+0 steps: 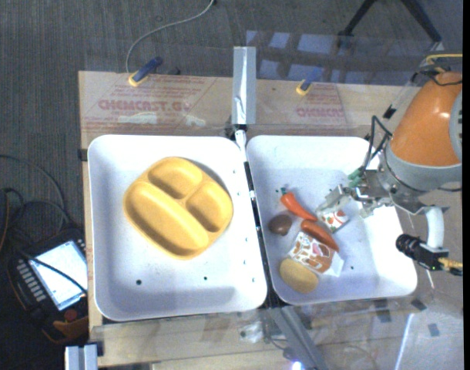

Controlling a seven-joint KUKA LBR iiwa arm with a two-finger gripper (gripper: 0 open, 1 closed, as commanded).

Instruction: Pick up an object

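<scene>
1. Two white bins (104, 230), side by side.
2. One yellow tray (179, 205) with three parts.
3. One carrot (295, 205).
4. One brown ball (280, 224).
5. One yellow round food (298, 275).
6. Two little packets (312, 254).

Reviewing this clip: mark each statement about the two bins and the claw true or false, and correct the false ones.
1. The yellow divided plastic plate lies in the left white bin. True.
2. The orange plastic carrot lies on the yellow plate. False: it lies in the right white bin, beside the small brown rounded object.
3. The claw hangs over the right bin. True.
4. The tan rounded bread-like object sits at the right bin's far edge. False: it sits at the near edge, just below the printed snack packet.
</scene>
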